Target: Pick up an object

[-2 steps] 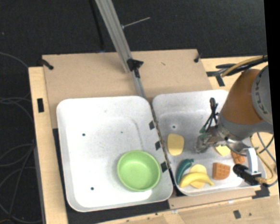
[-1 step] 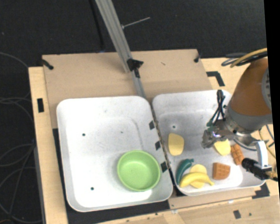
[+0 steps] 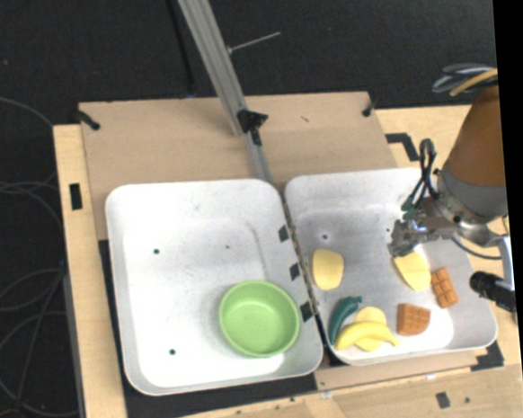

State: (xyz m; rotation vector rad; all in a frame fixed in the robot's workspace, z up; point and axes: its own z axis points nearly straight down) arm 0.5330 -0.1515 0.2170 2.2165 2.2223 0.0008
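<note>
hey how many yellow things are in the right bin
3: a rounded yellow piece near the bin's left wall, another yellow piece just below the gripper, and a banana bunch at the front edge. The arm may hide others.

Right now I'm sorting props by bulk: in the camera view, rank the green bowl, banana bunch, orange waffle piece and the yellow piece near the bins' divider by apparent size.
1. green bowl, clearly largest
2. banana bunch
3. yellow piece and orange waffle piece look about alike; I won't rank them.
</note>
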